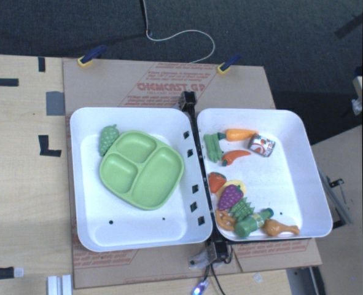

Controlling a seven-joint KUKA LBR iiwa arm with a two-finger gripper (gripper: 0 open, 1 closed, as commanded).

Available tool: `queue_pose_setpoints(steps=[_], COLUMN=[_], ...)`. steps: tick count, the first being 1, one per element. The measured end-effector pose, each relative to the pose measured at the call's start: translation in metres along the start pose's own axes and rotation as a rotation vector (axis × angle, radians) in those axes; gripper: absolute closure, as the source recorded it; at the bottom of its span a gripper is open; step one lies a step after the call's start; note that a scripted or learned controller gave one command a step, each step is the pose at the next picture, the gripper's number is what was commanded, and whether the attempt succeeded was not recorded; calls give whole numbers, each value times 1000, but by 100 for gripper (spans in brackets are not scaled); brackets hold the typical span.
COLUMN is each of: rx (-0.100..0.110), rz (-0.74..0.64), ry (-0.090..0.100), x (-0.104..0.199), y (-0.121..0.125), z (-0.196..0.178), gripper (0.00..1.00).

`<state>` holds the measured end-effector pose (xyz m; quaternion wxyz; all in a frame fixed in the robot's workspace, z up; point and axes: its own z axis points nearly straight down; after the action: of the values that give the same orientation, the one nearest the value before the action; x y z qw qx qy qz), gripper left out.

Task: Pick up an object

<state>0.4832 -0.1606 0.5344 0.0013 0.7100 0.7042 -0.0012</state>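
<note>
At the right edge of the frame, a small pale grey-white piece (357,96) is cut off by the border. It is too small and blurred to tell whether it is part of the robot.

Two shallow white plastic bins sit side by side on the tabletop (21,183). The left bin (86,226) holds a green three-part plastic plate (142,169), with a green toy grape bunch (108,138) touching its upper left edge. The right bin (292,177) holds toy foods along its left side and near edge, with a small red-and-white can (261,145) toward the back.
</note>
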Motion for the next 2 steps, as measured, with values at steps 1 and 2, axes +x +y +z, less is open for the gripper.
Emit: queue_pose_setpoints(steps=[1,2], rx=[7,2], rz=[-2,-8], ry=[3,2], x=[-62,-63], y=[0,1], z=[77,97], gripper=[100,100])
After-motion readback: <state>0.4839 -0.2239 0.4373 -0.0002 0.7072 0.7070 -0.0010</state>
